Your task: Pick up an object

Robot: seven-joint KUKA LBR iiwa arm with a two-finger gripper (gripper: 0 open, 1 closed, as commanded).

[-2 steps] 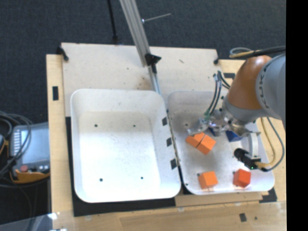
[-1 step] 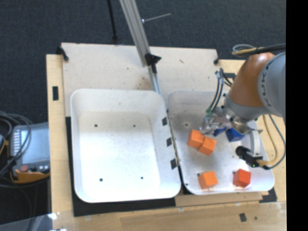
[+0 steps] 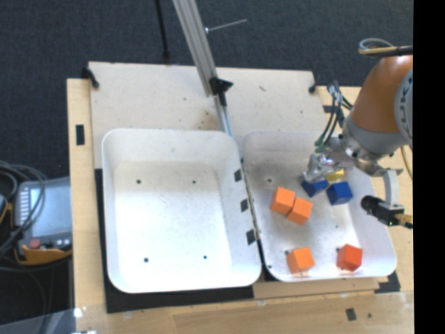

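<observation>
The arm [image 3: 379, 110] is reaching in over the right-hand bin [image 3: 268, 148], and its gripper [image 3: 321, 169] is hanging low near that bin's far edge, right at a small cluster of blocks. Directly under the gripper a blue block [image 3: 313, 186] is lying; a yellow block [image 3: 336, 176] is sitting just beside it, and a second blue block [image 3: 339, 193] is touching or nearly touching the yellow one on the near side. Whether the tool is apart, together or clamped on anything, I cannot tell from this slant.

By my reading, the reach-and-grasp step is in hand, with the blue block under the tool as the likely target. The next move is calling for a clean closing on that one block without nudging the yellow neighbour, then a straight lift.

Toward the middle of the bin two orange blocks [image 3: 290, 205] are sitting pressed together. Along the near edge another orange block [image 3: 300, 259] and a red block [image 3: 350, 257] are resting well apart from the tool.
</observation>
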